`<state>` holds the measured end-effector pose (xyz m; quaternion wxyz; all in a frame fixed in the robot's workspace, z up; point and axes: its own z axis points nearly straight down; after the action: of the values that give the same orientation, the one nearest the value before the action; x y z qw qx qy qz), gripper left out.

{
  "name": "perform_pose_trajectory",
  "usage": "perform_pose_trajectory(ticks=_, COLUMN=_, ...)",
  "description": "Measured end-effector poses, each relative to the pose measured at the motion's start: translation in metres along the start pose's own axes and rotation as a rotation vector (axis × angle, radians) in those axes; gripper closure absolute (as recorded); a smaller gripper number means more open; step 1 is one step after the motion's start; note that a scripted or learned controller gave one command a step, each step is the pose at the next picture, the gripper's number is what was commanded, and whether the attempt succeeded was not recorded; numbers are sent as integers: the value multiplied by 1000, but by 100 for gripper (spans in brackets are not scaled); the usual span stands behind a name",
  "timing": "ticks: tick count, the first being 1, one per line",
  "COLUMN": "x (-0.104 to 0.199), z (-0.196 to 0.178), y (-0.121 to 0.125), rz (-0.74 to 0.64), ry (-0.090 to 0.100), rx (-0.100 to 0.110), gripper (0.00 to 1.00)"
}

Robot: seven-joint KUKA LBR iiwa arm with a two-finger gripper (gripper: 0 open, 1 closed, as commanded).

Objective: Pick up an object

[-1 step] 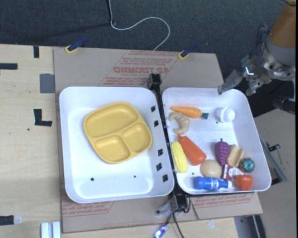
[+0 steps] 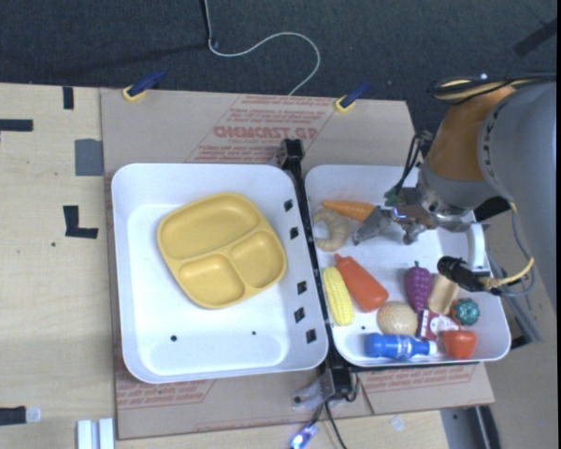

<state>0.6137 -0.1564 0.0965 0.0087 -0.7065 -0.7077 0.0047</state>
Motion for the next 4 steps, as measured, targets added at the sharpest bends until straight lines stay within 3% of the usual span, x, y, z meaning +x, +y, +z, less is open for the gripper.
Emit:
perform_pose_trajectory(ticks=1, x=41, z=15, y=-61, rz=1, ry=-5, rx=-14, gripper=0)
perform_pose_trajectory(ticks=2, x=38, z=4, y=-58, rz=1, ry=-7, rx=-17, gripper=100)
perform_pose_trajectory(ticks=3, x=98, z=-89, y=-98, rz=-5, ry=-3, rx=-21, gripper=100)
perform_pose_trajectory(ticks=4, x=176, z=-208, y=-114, rz=-10, ry=-2, rx=-27, gripper=100)
